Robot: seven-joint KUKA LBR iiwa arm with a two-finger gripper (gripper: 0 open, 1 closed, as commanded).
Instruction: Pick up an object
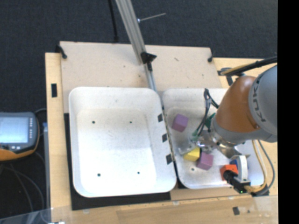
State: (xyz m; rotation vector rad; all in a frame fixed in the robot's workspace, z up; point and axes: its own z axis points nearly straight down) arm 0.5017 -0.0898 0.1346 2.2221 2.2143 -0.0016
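Two white bins are borne by the bench; the right bin (187, 101) contains a yellow block (191, 156) beneath the gripper (198, 146), whose state cannot be told. Small, rigid and light, it is best pinched across flat sides.

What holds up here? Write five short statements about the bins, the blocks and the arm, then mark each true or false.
1. Two purple blocks lie in the right bin. True: one purple block sits nearer the far wall, the other purple block nearer the front.
2. The yellow block lies in the left bin. False: it lies in the right bin, beside the nearer purple block.
3. The arm hangs over the right bin. True.
4. The arm's band is green. False: it is orange.
5. The claw is over the left bin. False: it is low in the right bin, close above the yellow block.
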